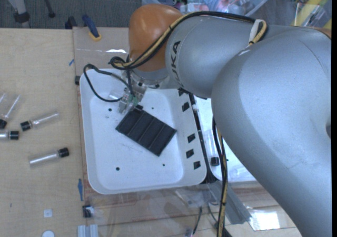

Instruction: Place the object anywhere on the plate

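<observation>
Plate [146, 131], black, ribbed and rectangular, lies tilted near the middle of the left white bin [100, 173], flat on its floor. My claw [128, 102] is low over the bin just beside the plate's upper left corner; whether it touches that corner I cannot tell. What shows there is small and greenish-grey, and I cannot tell whether the claw is spread or pressed together, nor whether anything sits in it. My grey arm [253, 88] covers the right bin. Clear vials with black caps [48, 155] lie on the wooden bench [31, 72], left of the bin.
</observation>
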Controlling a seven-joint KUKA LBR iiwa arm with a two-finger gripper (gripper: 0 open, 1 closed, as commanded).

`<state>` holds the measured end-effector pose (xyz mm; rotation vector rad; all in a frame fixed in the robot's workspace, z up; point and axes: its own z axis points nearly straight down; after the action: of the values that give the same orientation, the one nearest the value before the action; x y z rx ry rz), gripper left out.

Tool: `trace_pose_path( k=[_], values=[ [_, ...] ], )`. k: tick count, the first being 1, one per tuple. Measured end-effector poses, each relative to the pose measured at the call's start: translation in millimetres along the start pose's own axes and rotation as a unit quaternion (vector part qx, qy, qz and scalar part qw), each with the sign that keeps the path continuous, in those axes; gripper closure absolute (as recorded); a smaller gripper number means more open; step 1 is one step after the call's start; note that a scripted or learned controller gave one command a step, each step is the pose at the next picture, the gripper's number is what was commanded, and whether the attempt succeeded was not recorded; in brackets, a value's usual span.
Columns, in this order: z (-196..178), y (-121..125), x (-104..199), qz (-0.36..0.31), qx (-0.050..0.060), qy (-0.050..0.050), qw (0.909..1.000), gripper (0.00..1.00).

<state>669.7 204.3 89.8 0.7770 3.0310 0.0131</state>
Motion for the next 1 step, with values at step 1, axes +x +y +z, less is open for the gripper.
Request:
trace_pose_path(
  k=[1],
  values=[
    [1.5, 12.4, 23.9, -0.191, 0.001, 0.004, 0.9815, 1.0]
  ],
)
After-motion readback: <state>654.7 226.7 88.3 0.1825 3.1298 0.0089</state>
